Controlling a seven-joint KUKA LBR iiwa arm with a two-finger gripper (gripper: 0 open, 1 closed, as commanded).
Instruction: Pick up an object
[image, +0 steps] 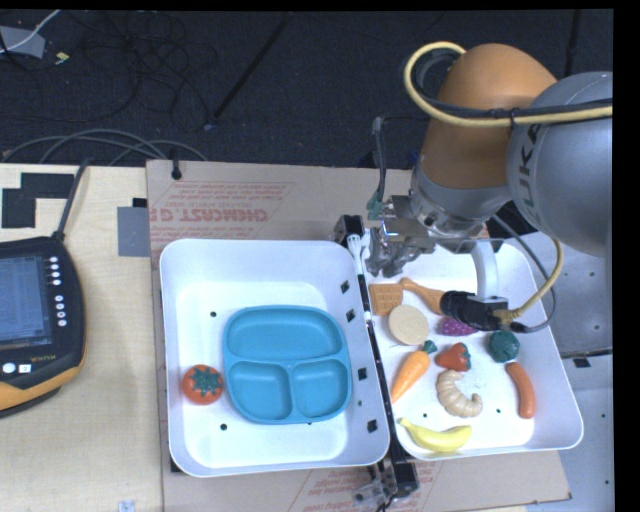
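End effector (385, 252) hangs over toy-filled right bin (556, 400).

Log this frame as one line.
phase: approach | gripper: above right bin's near-left corner | holding: nothing seen | tomato, blue tray: left bin

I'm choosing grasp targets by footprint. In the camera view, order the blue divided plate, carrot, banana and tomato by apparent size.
1. blue divided plate, clearly largest.
2. carrot and banana: look alike, not ranked.
3. tomato, smallest, narrowly.
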